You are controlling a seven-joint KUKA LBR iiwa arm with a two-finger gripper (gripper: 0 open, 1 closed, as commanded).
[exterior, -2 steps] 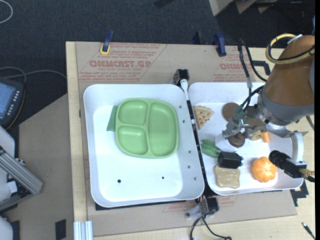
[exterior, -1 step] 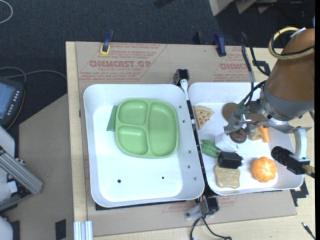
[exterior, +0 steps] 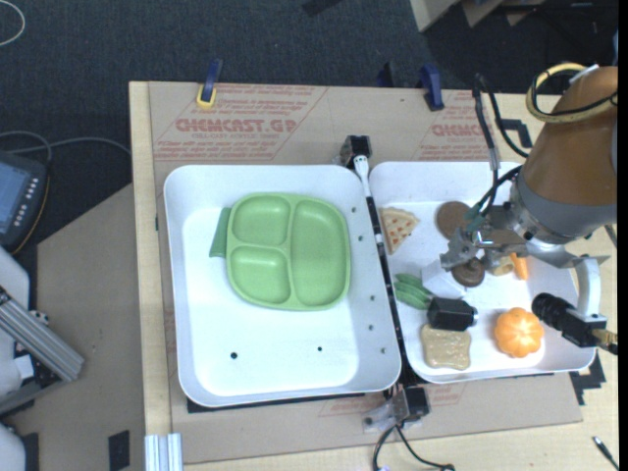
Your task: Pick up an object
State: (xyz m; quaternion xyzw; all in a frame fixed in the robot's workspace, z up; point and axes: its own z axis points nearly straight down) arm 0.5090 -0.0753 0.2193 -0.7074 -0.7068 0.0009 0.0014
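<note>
Bench is covered in brown board [exterior: 294, 116] printed "CHEMCAST G.P." in red, legible at top left over the left bin and partly repeated, cut off, over the right bin. No other readable text.

Left bin [exterior: 196, 292]: green three-compartment plate [exterior: 289, 251] lying flat, upper middle of the bin.

Right bin [exterior: 412, 180]: waffle-patterned triangular wedge [exterior: 397, 228] near the top left, green leafy piece [exterior: 413, 290] at the left wall, black block [exterior: 451, 313] just below it, tan bread slice [exterior: 446, 347] at the bottom, orange fruit [exterior: 517, 333] to its right, brown round disc [exterior: 452, 219] up the middle, small orange piece [exterior: 520, 266] partly hidden by the arm.

Gripper [exterior: 471, 261] sits low over the middle of the right bin, just below the brown disc, above a second dark round item [exterior: 471, 275]. Can't tell how its jaws stand or whether anything is held; wrist hardware blocks it.

Blue clamps [exterior: 430, 86] and a yellow one [exterior: 207, 92] pin the board's top edge.
</note>
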